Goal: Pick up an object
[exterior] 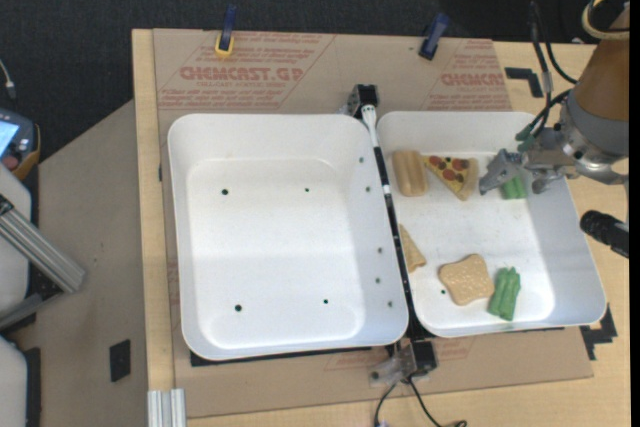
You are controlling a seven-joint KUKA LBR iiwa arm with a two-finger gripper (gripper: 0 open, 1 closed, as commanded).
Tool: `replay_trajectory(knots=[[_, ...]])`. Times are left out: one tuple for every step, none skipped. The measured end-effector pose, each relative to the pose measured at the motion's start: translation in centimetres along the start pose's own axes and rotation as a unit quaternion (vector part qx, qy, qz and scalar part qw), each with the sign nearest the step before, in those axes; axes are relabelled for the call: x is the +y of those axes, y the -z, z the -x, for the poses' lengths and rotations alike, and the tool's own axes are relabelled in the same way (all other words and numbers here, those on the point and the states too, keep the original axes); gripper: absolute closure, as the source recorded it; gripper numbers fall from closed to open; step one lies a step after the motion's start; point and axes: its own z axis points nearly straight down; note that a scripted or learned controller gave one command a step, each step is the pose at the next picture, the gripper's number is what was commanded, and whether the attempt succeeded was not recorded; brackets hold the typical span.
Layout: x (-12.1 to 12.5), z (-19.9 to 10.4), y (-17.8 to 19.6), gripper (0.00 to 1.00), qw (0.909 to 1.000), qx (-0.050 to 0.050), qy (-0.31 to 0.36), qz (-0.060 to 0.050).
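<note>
Two white bins (190,215) sit on brown cardboard (300,65); the gripper (513,177) is clenched around a small green toy (514,187) in the right bin.

Two white bins (270,335) (570,310), six toy foods (467,279).

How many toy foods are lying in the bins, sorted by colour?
Tan or brown: 3, the bread stick, the small wedge by the divider, and the toast slice.
Green: 2, one green piece near the toast, another green piece at the gripper.
Red and yellow: 1, the pizza slice.
Total: 6, all in the right bin.
</note>
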Motion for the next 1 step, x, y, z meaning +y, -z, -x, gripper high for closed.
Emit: replay_trajectory(knots=[[2.26, -4.73, 12.43, 0.00, 1.0000, -0.001, 0.004, 0.008]])
